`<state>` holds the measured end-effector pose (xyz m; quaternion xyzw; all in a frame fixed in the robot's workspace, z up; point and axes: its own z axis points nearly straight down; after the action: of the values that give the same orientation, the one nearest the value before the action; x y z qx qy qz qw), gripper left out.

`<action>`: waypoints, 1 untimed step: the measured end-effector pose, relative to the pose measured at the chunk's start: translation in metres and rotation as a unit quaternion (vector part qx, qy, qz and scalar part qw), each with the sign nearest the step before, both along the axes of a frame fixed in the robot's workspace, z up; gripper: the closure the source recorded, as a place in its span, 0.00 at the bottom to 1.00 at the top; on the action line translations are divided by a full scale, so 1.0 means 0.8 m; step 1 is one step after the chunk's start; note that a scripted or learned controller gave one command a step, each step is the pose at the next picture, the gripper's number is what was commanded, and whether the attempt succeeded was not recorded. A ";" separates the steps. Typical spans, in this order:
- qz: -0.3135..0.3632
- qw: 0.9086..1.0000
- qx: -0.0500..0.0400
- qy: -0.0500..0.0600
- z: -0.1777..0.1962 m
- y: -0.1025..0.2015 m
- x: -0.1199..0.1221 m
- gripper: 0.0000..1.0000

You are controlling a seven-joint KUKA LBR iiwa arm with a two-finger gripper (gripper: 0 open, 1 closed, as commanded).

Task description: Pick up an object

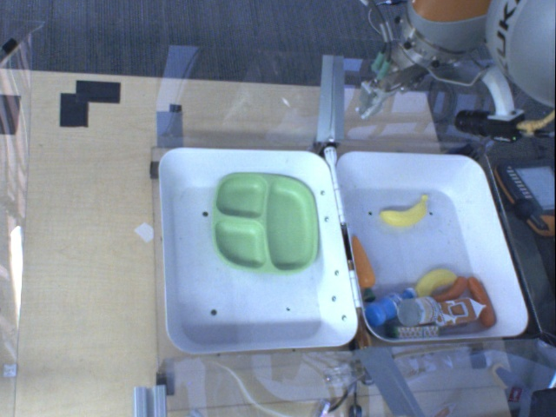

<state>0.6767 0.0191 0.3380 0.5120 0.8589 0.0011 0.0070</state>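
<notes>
Watching the arm hang above the bench's far edge, its gripper beyond the right bin and well apart from everything in it.

Largest first, I see the left bin holding a green tray with three compartments. In the right bin, a plastic bottle lies along the near wall, an orange packet beside it, a lemon just behind them. A banana lies alone mid-bin, a carrot against the left wall. Nothing sits between the fingers, which look parted, though they blur at this range.
</notes>
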 end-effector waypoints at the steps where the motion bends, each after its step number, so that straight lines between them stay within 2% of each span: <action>1: 0.002 1.000 -0.001 -0.002 0.011 0.001 0.003 1.00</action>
<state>0.6789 0.0199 0.3470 0.5100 0.8601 0.0012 0.0088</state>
